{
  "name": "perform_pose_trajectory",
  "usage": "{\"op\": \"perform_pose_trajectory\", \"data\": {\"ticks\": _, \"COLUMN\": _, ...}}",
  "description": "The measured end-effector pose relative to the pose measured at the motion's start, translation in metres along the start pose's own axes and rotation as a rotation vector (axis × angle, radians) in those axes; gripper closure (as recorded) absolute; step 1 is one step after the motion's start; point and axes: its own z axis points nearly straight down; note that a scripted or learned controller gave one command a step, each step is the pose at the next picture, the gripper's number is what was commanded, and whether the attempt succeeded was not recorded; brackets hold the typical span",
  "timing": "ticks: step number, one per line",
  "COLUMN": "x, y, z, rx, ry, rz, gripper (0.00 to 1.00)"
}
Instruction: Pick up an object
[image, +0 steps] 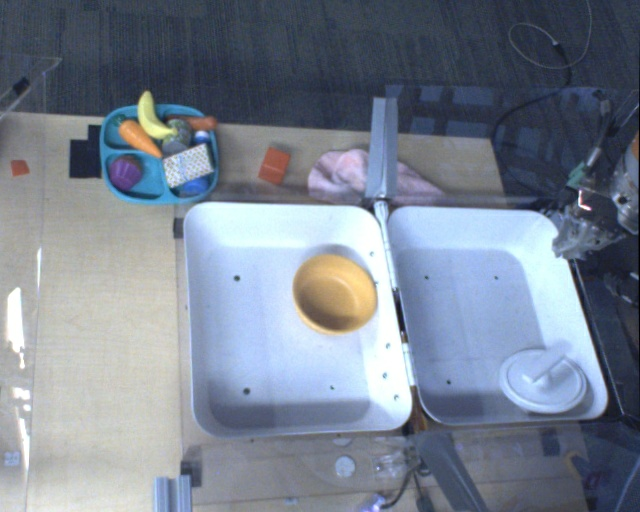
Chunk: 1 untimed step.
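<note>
Pincer (578, 238): at the right rim of the right bin, near its far corner; grey and partly lost against dark clutter; whether it is spread or closed I cannot tell; nothing seen in its grasp
Arm (622, 195): comes in from the right edge, just behind the pincer; cables hang about it
Right bin (470, 250): white, shallow; spreads left of and nearer than the pincer; its rim lies right under the pincer
Lid (543, 380): white, round, with a raised handle; in the right bin's near right corner, nearer the camera than the pincer and a little left of it
Left bin (240, 300): white; well left of the pincer, touching the right bin along a middle seam
Bowl (335, 291): yellow, upright, open side up; in the left bin towards its right side; far left of the pincer
Table (90, 320): pale wood; runs left of both bins; a clear sheet gives glare at its left edge
Tray (150, 190): blue, far left of the pincer, beyond the left bin; holds toy food, a banana (152, 117) and a carrot (140, 138) among it
Block (274, 165): orange, on the table beyond the left bin
Cloth (345, 175): pink, crumpled, beyond the bins' seam, beside a grey upright post (380, 150)
Floor (250, 50): dark carpet beyond the table; a thin cable loops on it, farther off than the pincer
</note>
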Motion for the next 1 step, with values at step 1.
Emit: {"op": "perform_pose_trajectory", "data": {"ticks": 1, "x": 0.0822, "y": -0.0204, "z": 0.0370, "rx": 0.007, "ry": 0.001, "rz": 0.152, "gripper": 0.00}}
